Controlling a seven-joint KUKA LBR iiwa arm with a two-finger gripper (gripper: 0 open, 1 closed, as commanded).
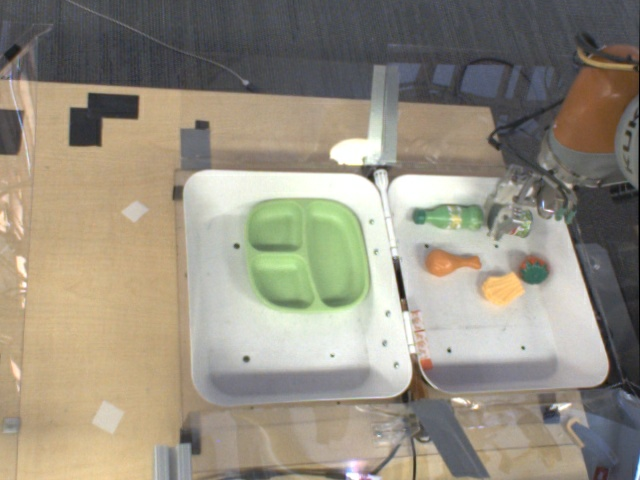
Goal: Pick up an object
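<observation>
Zero proof of a grasp so far: hanging the gripper (510, 215) at the right end of the bottle (450, 217), perhaps touching it, perhaps just short. Not showing, at this slant, whether open or closed; impossible to tell. Judging the step as lining up on the bottle before closing.

Doing it well: sliding left from that end until centred over the bottle's labelled middle, turning to straddle its narrow width and not its length, since lying flat and round, so likely rolling away from the bottle's present line if nudged from one side. Coming down straight, closing only when level with its body, then lifting slowly and checking for slip.

Lying below the bottle, close by: an orange drumstick (452, 262). Lying below and right of the bottle: a yellow block (503, 288) and, beside it, a small red-and-green piece (535, 269). Keeping clear of all three while descending. Sharing the bottle's right bin (590, 348). Sitting well left of the bottle, in the left bin (210, 358): a green tray (305, 253).
</observation>
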